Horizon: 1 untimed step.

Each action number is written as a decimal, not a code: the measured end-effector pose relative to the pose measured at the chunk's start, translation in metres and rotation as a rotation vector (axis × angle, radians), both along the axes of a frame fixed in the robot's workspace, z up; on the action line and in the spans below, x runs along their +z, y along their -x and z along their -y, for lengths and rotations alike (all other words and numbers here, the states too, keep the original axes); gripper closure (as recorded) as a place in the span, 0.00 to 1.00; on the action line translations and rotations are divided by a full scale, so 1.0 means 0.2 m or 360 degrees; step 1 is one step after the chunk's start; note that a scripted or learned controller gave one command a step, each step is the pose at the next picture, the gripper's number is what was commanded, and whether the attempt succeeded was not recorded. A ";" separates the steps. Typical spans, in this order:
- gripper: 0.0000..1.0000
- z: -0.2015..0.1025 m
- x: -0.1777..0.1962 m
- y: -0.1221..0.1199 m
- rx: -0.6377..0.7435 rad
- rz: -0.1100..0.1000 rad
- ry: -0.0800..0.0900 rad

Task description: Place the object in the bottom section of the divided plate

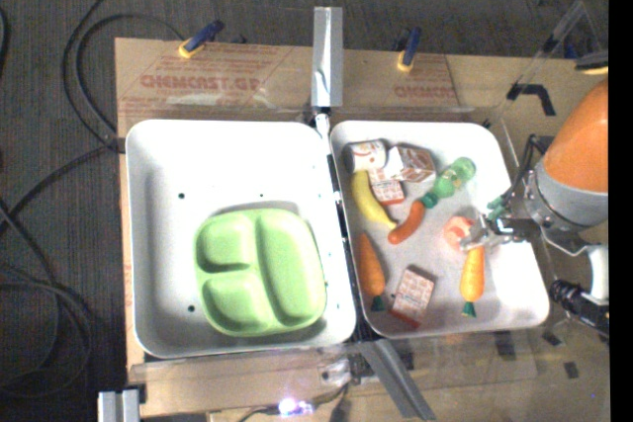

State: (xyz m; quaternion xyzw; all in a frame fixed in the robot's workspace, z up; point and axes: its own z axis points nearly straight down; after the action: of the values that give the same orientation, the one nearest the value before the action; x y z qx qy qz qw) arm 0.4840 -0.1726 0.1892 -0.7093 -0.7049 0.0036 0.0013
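Partly, the gripper (492,224) is blurred at the right bin's (514,311) edge, so its finger state cannot be told. Just beside it lie an orange carrot (473,276) and a pinkish piece (457,230). Farther left, the green divided plate (259,270) sits in the left bin (163,163).

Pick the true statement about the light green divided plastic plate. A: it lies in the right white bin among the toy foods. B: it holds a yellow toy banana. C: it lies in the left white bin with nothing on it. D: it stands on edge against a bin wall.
C: the light green divided plastic plate lies flat in the left white bin, its sections bare.
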 end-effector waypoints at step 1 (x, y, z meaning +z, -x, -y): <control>1.00 -0.33 0.07 -0.08 0.0468 0.0004 -0.0007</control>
State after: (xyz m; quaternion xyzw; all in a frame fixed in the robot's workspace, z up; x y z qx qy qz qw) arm 0.5000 -0.1067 0.2040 -0.5985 -0.8011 0.0014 0.0015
